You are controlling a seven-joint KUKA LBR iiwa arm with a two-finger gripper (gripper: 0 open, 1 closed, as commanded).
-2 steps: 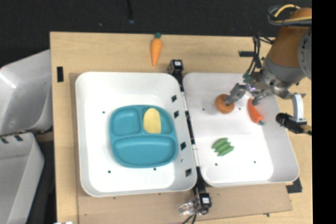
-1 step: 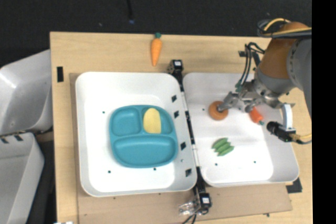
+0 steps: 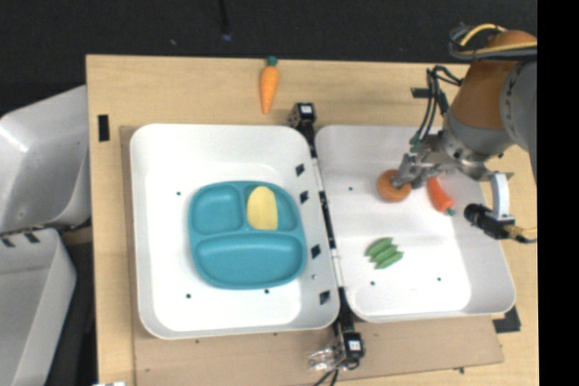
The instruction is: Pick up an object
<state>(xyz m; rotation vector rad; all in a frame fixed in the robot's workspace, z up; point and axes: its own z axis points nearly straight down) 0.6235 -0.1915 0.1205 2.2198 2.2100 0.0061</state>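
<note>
While the gripper hangs low in the right bin, its tip just beside a round orange-brown ball on the bin floor, the step in hand looks like the approach to a grasp. Whether the jaws are apart or together I cannot tell. Next it likely needs to centre over the ball, away from the small orange piece and the green pods.

Lighting: even, overhead; bins bright, near glare. Bkgd dark. Shadows faint. Img soft, low-res.
</note>
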